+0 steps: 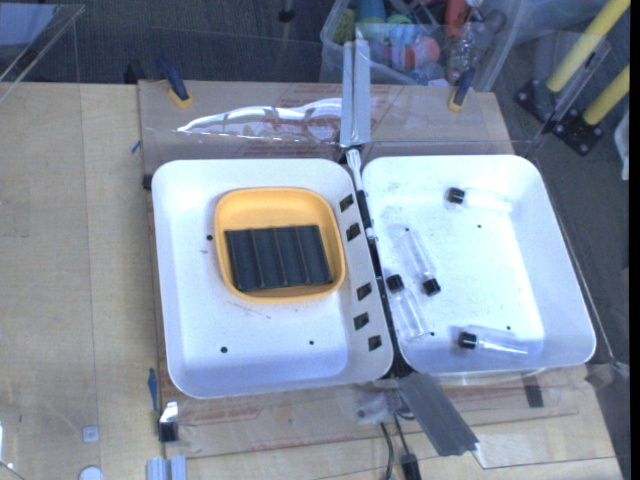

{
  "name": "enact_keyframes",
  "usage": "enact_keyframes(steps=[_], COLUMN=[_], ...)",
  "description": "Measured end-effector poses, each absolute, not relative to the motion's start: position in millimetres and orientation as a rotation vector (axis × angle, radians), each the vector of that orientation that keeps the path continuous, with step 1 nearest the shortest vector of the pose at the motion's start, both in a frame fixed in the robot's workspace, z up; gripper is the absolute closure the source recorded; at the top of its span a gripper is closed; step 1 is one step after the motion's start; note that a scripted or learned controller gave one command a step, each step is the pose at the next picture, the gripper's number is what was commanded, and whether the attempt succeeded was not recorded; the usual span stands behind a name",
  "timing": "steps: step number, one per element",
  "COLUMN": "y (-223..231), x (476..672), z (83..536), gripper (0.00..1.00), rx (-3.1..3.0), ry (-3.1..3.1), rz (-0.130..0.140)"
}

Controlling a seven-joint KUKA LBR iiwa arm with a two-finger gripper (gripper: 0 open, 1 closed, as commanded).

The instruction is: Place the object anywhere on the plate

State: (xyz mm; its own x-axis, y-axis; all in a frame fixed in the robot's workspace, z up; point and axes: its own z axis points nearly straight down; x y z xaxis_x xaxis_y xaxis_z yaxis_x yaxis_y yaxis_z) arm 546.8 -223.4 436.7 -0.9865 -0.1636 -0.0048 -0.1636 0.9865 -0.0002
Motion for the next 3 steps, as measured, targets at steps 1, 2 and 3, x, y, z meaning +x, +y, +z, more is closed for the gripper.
enact_keyframes(steps=[1,2,3], y=[-223,-223,-223], x=[547.4,487.4,485.6], z=[436,436,436], gripper=[1.0,1.0,1.0], rx=[-0.656,-1.131,-1.577], ry=[3.067,2.928,2.713], rz=[0.0,0.001,0.002])
